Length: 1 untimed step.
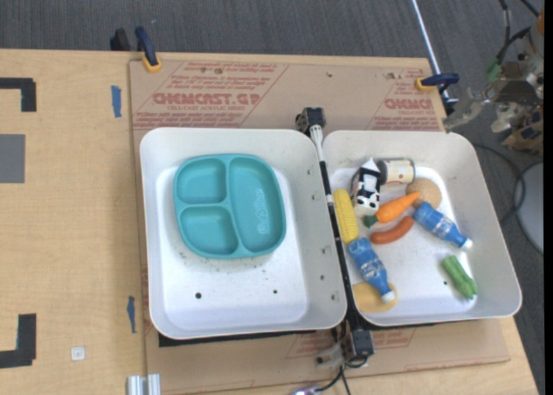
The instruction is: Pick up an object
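The right bin [492, 212] holds several small items. A black-and-white cow figure [370, 186] stands near a tan cylinder [398, 168] and a round tan biscuit [426, 194]. An orange carrot [399, 207] lies above a red sausage [393, 231]. A yellow corn cob [346, 214] lies along the left wall. Two blue bottles [440, 226] [370, 267] and a green pickle [458, 276] lie lower down. My gripper [486, 106] hangs among cables at the upper right, outside the bin's far corner and away from every item.
The left bin [160, 238] holds a teal divided plate [231, 205]. A black clip [311, 118] sits at the far end of the seam between the bins. Blue clamps [149, 49] [436, 82] pin the cardboard sheet.
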Tool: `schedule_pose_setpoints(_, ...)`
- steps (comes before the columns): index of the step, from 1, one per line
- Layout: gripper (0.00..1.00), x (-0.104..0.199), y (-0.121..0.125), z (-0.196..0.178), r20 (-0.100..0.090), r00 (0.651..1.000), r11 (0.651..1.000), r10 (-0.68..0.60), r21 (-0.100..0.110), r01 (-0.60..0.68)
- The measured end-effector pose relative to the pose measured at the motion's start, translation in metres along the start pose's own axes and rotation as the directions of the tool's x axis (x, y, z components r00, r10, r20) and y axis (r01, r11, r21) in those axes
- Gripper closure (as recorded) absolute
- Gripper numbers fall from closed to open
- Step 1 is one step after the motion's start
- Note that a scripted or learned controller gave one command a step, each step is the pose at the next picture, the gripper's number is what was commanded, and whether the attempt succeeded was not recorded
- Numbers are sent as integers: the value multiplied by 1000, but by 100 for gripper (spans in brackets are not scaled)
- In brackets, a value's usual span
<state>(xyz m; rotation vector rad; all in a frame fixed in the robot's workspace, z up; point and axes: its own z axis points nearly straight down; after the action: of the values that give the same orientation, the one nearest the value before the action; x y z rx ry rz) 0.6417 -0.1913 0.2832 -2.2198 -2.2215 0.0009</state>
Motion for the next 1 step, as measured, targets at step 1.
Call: schedule_pose_setpoints(1,0,34,28,164,3,999,999,-44,-17,44)
